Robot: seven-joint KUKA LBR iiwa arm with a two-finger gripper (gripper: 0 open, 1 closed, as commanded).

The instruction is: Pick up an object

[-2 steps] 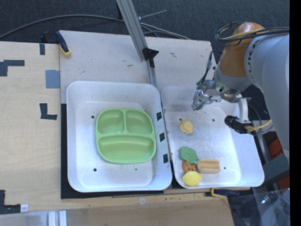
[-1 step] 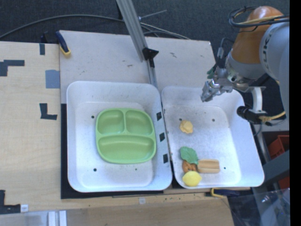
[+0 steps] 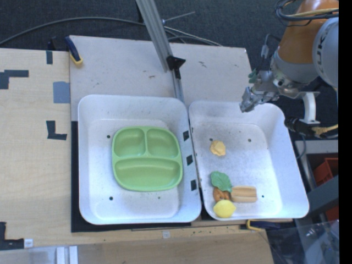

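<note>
White bins (image 3: 88, 164) are set side by side on the worktop, food toys (image 3: 228, 194) clustered in the right bin's near corner, well apart from the gripper (image 3: 247, 104), whose state cannot be told.

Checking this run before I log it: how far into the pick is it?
Nothing picked yet. The gripper sits over the right bin's far rim with nothing visible in it. The yellow piece, the lemon, the hot dog and the carrot all lie in that bin. The whole grasp is left.
</note>
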